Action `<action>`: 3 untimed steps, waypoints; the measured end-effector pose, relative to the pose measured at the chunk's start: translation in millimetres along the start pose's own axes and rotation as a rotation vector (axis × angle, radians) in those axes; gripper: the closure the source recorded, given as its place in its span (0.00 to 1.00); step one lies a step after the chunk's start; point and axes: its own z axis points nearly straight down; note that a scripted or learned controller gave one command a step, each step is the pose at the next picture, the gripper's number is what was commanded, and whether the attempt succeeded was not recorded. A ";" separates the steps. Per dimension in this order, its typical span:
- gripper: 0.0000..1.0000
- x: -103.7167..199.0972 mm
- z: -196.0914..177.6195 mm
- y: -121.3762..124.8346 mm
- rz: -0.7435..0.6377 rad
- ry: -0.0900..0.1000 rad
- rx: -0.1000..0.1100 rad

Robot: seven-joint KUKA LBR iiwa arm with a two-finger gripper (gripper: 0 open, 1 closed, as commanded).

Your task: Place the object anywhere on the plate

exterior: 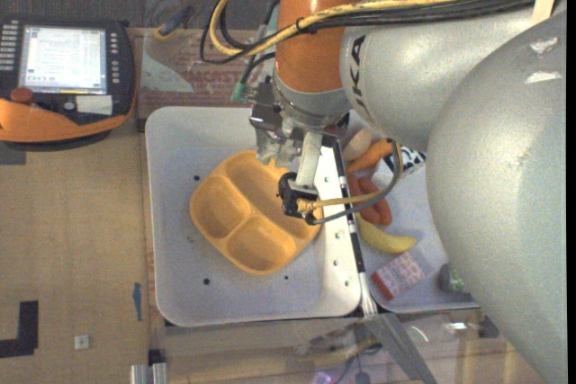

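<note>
Pincer: hovering over the plate, upper-right rim; we are failing to tell its grip.
Left bin: we are seeing bare floor left of the plate.

yellow-orange plate, white bin, yellow banana, orange carrot

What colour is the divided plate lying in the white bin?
Plain yellow-orange, no pattern. The camera view shows the divided plate clearly.

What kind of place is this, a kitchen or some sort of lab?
Most likely a robotics lab: a big robot arm reaches over white bins, and a handheld control screen lies on the bench.
</note>
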 end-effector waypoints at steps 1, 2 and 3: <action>1.00 31.1 3.2 -61.0 -0.114 0.001 0.002; 1.00 31.3 -7.2 -60.3 -0.113 0.002 0.001; 1.00 24.0 2.3 -84.0 -0.438 0.001 0.001</action>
